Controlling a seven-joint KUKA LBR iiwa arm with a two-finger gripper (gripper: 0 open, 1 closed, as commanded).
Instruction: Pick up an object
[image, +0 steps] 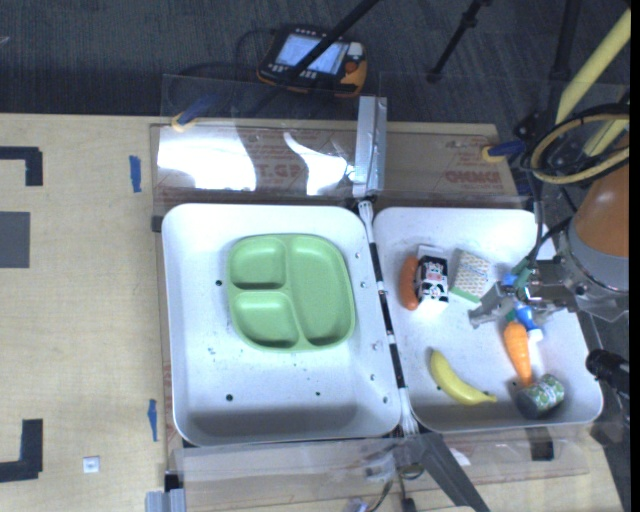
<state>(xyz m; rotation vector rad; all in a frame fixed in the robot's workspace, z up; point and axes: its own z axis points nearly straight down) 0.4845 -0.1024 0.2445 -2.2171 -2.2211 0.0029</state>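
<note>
In the right bin (560, 232) lie a yellow banana (458, 380), an orange carrot (517, 352), a reddish-orange sausage-shaped toy (409, 283), a small black-and-white box (432, 279), a pale speckled packet (472, 274) and a green-grey lump (540, 394). My gripper (490, 306) hangs over the middle of this bin, just right of the packet and above the carrot's top end. A small blue-and-white piece (527, 322) shows right beside it. Nothing is seen held.
The left bin (190, 330) holds a green divided plate (291, 290). The grey arm with its orange band (606, 218) comes in over the right bin's right wall. Cables and a handheld pendant (312, 57) lie behind the bins.
</note>
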